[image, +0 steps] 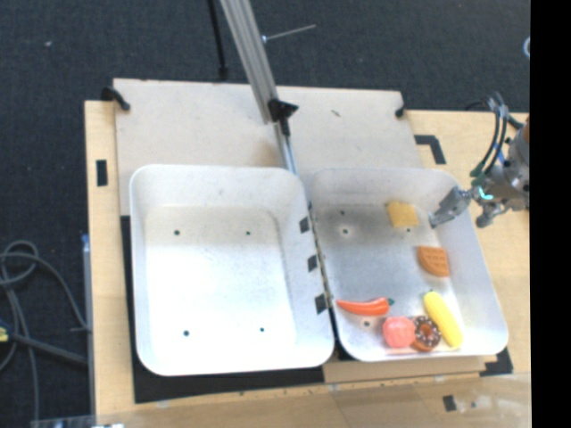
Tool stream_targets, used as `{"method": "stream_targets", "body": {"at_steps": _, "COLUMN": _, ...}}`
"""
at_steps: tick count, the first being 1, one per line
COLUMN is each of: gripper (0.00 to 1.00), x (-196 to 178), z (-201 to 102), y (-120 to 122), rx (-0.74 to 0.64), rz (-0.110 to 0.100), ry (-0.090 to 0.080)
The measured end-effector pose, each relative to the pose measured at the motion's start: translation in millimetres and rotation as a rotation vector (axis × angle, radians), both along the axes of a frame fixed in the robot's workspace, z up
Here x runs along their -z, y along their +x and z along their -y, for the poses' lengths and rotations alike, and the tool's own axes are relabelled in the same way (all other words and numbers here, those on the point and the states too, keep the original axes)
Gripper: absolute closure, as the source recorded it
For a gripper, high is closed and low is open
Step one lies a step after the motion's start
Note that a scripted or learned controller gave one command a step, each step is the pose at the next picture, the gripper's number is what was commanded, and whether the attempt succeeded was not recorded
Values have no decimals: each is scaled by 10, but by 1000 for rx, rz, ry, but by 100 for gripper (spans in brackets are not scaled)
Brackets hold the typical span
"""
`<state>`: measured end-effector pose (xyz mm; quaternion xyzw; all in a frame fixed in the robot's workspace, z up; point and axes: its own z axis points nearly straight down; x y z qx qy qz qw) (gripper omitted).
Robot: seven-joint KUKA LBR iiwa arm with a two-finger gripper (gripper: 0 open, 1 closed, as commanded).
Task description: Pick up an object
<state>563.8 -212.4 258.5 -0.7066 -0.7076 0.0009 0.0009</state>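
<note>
The gripper [467, 205] hangs spread over the right bin [375, 194] rim, holding nothing. The approach step is in hand; next it must descend on the yellow block [402, 214] just beside it.

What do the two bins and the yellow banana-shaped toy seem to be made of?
Bins: probably moulded plastic, matt white, with rounded corners and grey scuffs. Banana toy: likely plastic or rubber; its colour is even and saturated, too small to judge further.
</note>
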Motion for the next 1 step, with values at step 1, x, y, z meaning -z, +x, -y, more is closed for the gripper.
{"method": "stream_targets", "body": {"at_steps": 1, "gripper": 0, "x": -26, "z": 0, "y": 8, "rx": -1, "rz": 4, "ry": -2}}
